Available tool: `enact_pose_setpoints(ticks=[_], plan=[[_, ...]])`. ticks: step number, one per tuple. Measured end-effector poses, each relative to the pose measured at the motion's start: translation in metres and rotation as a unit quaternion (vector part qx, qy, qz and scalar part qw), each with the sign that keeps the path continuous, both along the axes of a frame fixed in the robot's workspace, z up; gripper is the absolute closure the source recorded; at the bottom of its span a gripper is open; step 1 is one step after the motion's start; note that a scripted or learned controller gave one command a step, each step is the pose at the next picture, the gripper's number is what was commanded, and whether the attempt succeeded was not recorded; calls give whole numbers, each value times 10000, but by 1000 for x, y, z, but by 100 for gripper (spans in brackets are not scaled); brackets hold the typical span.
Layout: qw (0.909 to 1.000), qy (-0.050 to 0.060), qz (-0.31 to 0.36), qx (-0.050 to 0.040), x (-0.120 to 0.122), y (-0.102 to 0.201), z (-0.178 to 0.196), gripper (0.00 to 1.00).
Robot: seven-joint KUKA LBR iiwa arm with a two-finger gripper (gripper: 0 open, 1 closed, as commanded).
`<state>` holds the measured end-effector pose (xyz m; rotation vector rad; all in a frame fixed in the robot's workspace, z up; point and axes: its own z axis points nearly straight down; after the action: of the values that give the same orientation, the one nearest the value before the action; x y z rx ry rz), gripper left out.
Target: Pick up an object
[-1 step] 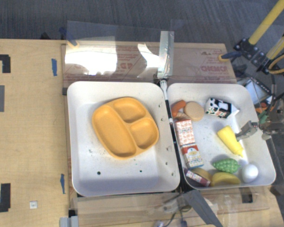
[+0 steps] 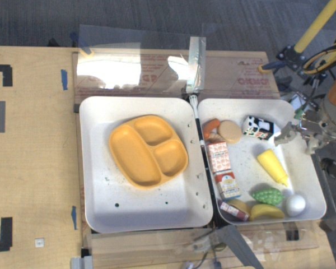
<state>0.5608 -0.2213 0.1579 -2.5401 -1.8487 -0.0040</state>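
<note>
While the grey arm's two-finger gripper sits at the right rim of the right-hand shallow white bin, whether its claw is open or closed cannot be told. That bin holds a yellow cone-shaped plastic piece, a black-and-white cow-patterned carton, a red-and-white rectangular box, a green knobbly item and a white ball. An orange three-compartment plastic plate lies in the left-hand shallow white bin.
</note>
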Motion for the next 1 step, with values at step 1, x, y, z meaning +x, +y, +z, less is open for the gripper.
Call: enact_pose_setpoints(ticks=[1], plan=[[9923, 5, -1239, -4, 24, 121, -64, 0]])
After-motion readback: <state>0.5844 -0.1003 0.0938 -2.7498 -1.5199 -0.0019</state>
